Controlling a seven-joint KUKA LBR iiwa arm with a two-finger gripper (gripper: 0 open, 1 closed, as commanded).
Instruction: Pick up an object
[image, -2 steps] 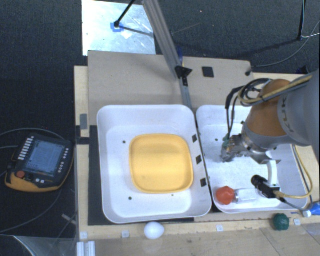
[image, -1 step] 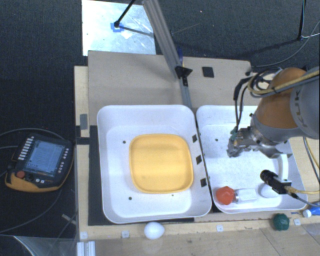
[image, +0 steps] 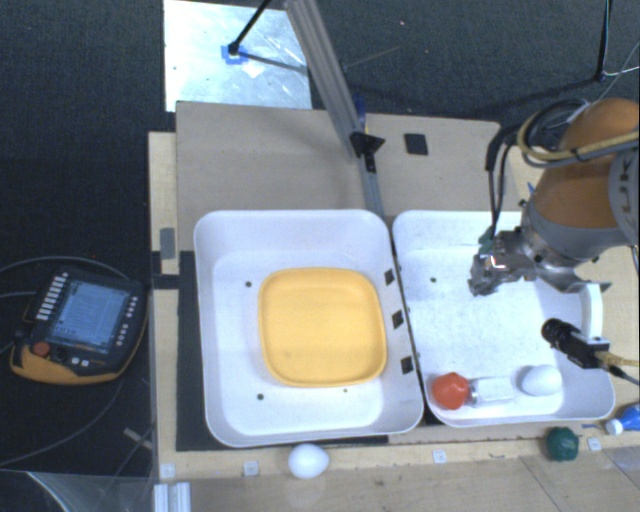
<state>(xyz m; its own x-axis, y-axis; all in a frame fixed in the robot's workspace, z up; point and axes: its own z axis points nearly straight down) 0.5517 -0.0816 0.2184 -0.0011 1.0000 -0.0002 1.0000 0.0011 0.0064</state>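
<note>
Orange ball (image: 450, 390) lies in smooth right bin (image: 440, 250); gripper (image: 487, 275) state unclear.

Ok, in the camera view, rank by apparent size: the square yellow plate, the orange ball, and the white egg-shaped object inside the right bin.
1. Square yellow plate, by far the largest.
2. Orange ball and white egg-shaped object: they look alike in size, so no ranking.

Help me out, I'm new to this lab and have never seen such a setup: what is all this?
One camera looks down at a slant on a bench with two shallow white bins. The grey and orange thing on the right is a robot arm; its gripper hangs over the right bin, with nothing visibly held. The left bin holds a yellow plate. Near the right bin's front edge lie an orange-red ball and a white egg-shaped object. Another white egg-shaped thing lies on the bench.
</note>
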